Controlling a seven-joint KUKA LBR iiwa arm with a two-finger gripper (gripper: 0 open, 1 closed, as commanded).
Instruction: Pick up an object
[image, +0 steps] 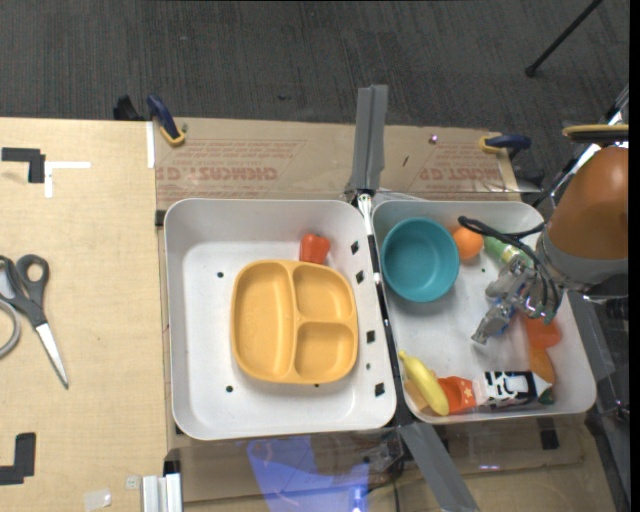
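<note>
A yellow divided plate (295, 322) is seen in one white bin (190, 330); a teal bowl (420, 259) and yellow banana (424, 384) in the other.

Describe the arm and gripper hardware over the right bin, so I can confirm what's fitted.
The arm is a rounded grey body with a broad orange band above the wrist. A dark cable arcs along its left side. The gripper is a compact silver-grey metal assembly ending in slim pale fingers.

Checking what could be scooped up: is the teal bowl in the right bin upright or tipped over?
Upright. The teal bowl shows its round open mouth and inside floor to the camera above, sitting in the right bin beside the orange ball.
</note>
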